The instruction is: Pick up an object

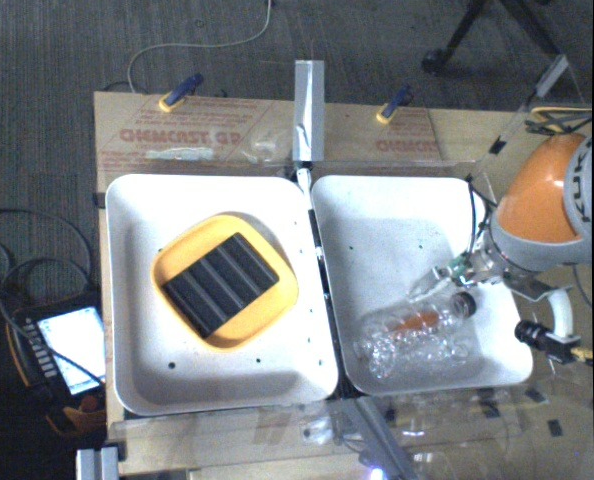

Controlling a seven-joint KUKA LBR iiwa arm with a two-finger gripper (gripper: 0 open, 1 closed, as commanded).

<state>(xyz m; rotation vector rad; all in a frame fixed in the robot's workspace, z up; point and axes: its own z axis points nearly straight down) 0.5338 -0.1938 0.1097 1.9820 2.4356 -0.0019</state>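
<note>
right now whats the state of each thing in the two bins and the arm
yellow tray: lying flat in the left bin, turned at an angle, dark ribbed insert facing up
clear plastic bottle: on its side in the right bin, crumpled, something orange showing inside
gripper: low over the right bin, right by the bottle's upper end; grip cannot be judged

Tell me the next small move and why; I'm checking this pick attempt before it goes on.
Probably a short descent onto the clear plastic bottle. The gripper sits at the bottle's upper right end in the right bin, and nothing is visibly clamped in it. The yellow tray with a black ribbed insert lies in the left bin, well away, so the bottle looks like the nearer target.
</note>
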